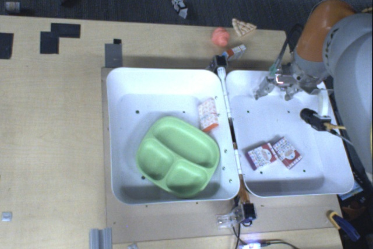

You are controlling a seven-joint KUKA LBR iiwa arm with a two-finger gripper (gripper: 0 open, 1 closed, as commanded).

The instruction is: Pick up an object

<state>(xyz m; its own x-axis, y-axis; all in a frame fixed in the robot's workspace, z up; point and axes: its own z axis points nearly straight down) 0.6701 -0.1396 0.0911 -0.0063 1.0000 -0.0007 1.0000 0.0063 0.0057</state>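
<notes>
Hand over right bin, nothing held.
Two red-white packets [274,154] lie lower centre of right bin [338,181]; hand [273,92] hovers upper right of frame, fingers spread wide. Green tray [178,154] and carton [207,114] in left bin [125,125].

Left bin [116,125]: green divided plate [178,154], small carton [207,114] just beside its upper right. Right bin [326,178]: two red-and-white cartons [273,154], touching. My gripper [274,89] hovers above those cartons, fingers spread.
</notes>
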